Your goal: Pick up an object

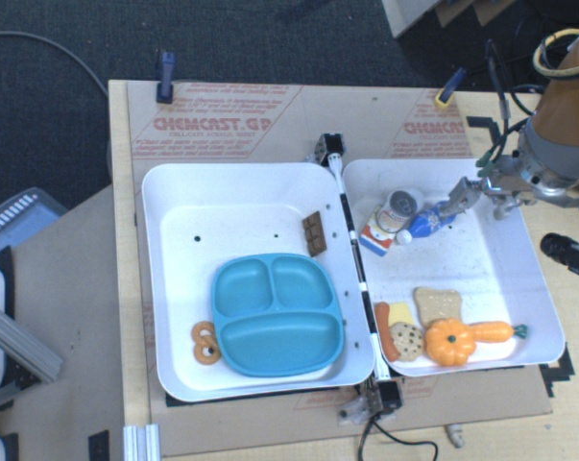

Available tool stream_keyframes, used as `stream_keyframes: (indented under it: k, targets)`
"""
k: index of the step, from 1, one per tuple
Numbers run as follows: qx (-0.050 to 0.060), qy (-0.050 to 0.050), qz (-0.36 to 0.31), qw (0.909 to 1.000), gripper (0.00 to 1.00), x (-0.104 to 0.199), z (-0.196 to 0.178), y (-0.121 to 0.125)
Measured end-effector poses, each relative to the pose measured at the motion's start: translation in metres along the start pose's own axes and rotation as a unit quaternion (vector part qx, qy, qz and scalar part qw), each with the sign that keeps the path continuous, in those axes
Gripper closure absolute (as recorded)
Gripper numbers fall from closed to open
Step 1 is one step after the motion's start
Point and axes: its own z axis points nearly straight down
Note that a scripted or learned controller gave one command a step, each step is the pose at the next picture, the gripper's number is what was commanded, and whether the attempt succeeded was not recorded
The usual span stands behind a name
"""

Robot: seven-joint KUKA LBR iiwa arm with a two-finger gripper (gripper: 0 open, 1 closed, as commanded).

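On the left side of the table (pixel 126 257), the left bin (pixel 164 200) is seen to hold a blue divided plate (pixel 275 315), with a small pretzel-shaped piece (pixel 206 342) just beside its left edge and a brown chocolate bar (pixel 314 233) lying near the bin's right wall. On the cardboard sheet (pixel 270 113) under the bins, red print is read as "CHEMCAST GP", repeated at the right; the smaller lines beneath it are too fine to be read.

In the right bin (pixel 529 286), a small bottle with a grey cap (pixel 390 221) is found near the upper left, its label in white, red and blue but not legible. A blue object (pixel 425 225) lies just beside it. Along the lower edge are gathered a red strip (pixel 383 323), a yellow slice (pixel 401 313), a cookie (pixel 405 340), a slice of toast (pixel 437 305), an orange pumpkin (pixel 447 342) and a carrot (pixel 491 332), packed close and partly touching.

The pincer (pixel 459 200) is lowered into the right bin from the right, next to the blue object; whether it is spread or closed cannot be told, and nothing is seen gripped in it.

The approach step is judged to be in hand, the blue object or the bottle being the likely target. For the next move, the pincer would have to be centred over one item alone, closed, and lifted straight up.
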Motion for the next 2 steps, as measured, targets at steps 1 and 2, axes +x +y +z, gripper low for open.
stream_keyframes:
  k: [1,2]
  targets:
    - [0.0,0.0,0.0,1.0,0.0,0.021,0.113,0.034]
    - [-0.001,0.0,0.0,1.0,1.0,0.021,0.102,0.035]
